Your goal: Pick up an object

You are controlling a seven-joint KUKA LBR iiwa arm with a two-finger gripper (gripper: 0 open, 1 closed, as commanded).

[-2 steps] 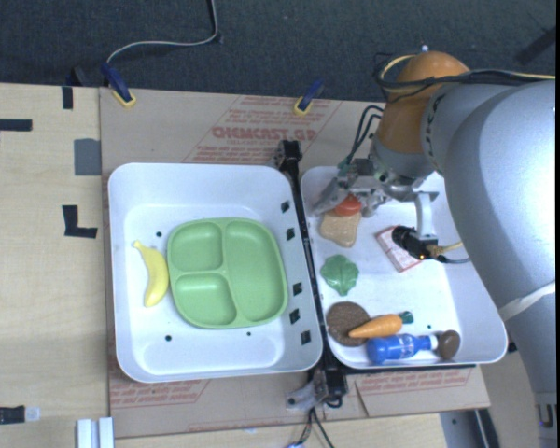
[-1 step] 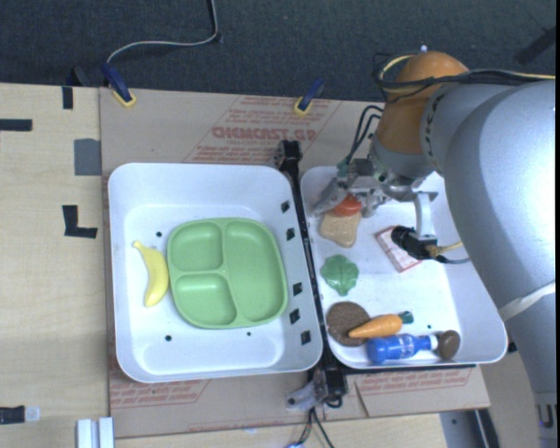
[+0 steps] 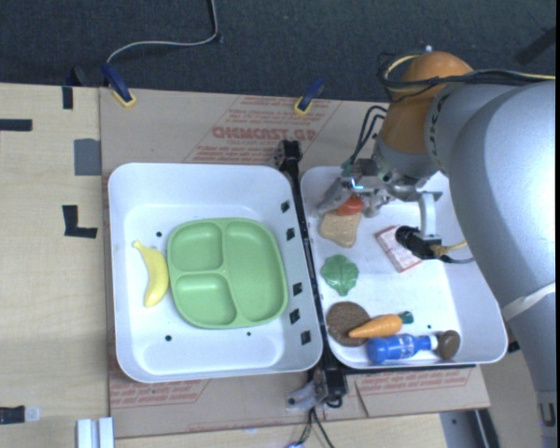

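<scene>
A grey robot arm (image 3: 504,175) with an orange band reaches in from the right over the right bin (image 3: 429,292), one of two shallow white bins on a pale wooden surface (image 3: 37,278). Its gripper (image 3: 355,194) hangs low over the upper left part of the right bin. Whether the jaws are parted or closed cannot be told from this angle.

Directly under the gripper, in that same upper left part of the right bin, sits a small red piece (image 3: 350,206). It touches the top of a tan wedge (image 3: 339,229), and it is unclear whether the gripper has hold of it.

Toward the middle of the right bin's left side lies a green leafy toy (image 3: 340,273). Near the bin's lower left corner, a brown disc (image 3: 341,317) sits partly under a carrot (image 3: 378,326). Along the bin's lower edge, a blue bottle (image 3: 397,348) lies on its side, with a small brown lump (image 3: 448,343) at its right end. A pink card (image 3: 399,250) rests near the bin's centre.

The left bin (image 3: 140,343) stands against the right bin's left wall. It holds a green divided plate (image 3: 229,273) with a yellow banana (image 3: 154,273) on the plate's side away from the right bin. Both bins sit on a cardboard sheet (image 3: 196,129).
</scene>
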